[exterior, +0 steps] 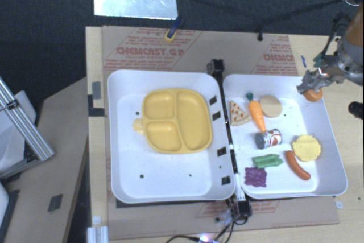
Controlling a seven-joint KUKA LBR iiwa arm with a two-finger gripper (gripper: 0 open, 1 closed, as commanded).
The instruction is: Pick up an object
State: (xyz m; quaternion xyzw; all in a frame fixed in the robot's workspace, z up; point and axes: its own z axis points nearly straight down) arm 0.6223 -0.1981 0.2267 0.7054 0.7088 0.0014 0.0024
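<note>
We saw the pincer (312,87) above the right bin's (335,139) far right corner, an orange ball (313,95) seemingly between its fingers; we judged it light, smooth, best gripped across its middle.

You're looking at two white bins (170,193). A yellow divided plate (173,120) sits in the left one. The right one holds an orange carrot (257,115) with a green top, a beige round (271,106), a red-labelled can (269,138), a yellow disc (306,147), purple grapes (255,177) and an orange-red sausage (298,165).
</note>
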